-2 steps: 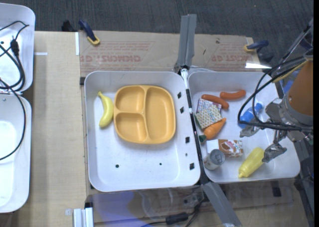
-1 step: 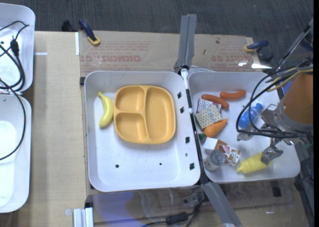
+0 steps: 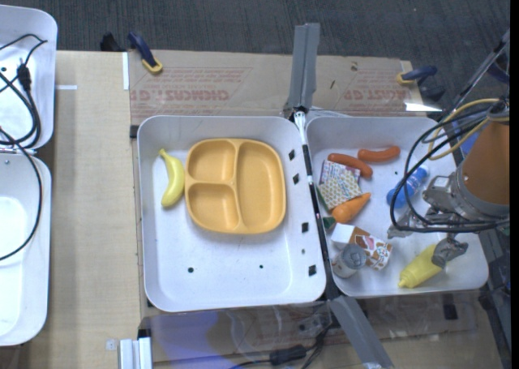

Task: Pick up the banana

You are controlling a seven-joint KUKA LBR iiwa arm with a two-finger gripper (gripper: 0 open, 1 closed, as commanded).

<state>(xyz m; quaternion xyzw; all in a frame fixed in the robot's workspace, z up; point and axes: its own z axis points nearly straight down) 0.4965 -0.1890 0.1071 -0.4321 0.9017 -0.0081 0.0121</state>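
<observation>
You are at the very start of the pick: the banana [image 3: 171, 180] has not been touched, and the claw [image 3: 448, 251] is nowhere near it. The banana lies flat in the left bin [image 3: 235, 290], along its left wall, just beside the left edge of the yellow divided plate [image 3: 237, 185] and perhaps touching it; it curves with its stem end toward the top of the view. The claw hangs low over the right bin [image 3: 474, 278], at its right side, just above or against a yellow squeeze bottle [image 3: 420, 269], and from this angle you cannot tell how its grasping end is set, nor can you see anything gripped in it. So the banana sits well apart from the claw, across the divider between the bins and past the whole plate. The next move, as it looks, calls for lifting clear of the clutter in the right bin, crossing to the far left of the other bin, and coming down over the banana's middle, square across its width, without catching the plate rim or the bin wall.
</observation>
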